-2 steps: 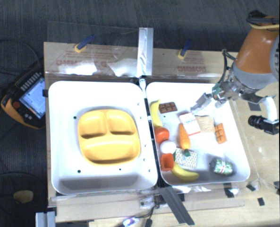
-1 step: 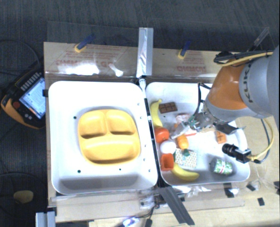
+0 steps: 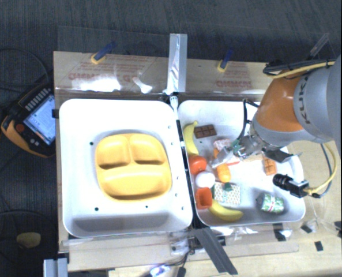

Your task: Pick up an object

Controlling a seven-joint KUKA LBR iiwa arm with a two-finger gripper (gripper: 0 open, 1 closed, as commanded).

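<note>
My gripper (image 3: 240,148) reaches down into the right bin (image 3: 294,212), just above and to the right of a small orange block (image 3: 223,172). Around it lie a yellow banana (image 3: 189,137), a brown chocolate bar (image 3: 205,132), a red tomato (image 3: 198,164) and a white ball (image 3: 205,179). Nearer the front sit an orange cup (image 3: 203,197), a green-and-white box (image 3: 227,194), a second banana (image 3: 225,213) and a green can (image 3: 270,203). The wrist hides what lies directly beneath the gripper.
The left bin (image 3: 78,212) holds a yellow divided tray (image 3: 133,164). An orange piece (image 3: 269,165) lies at the right bin's right side, under the arm. A black cable connector (image 3: 289,183) hangs over that bin. A handheld pendant (image 3: 35,123) rests left of the bench.
</note>
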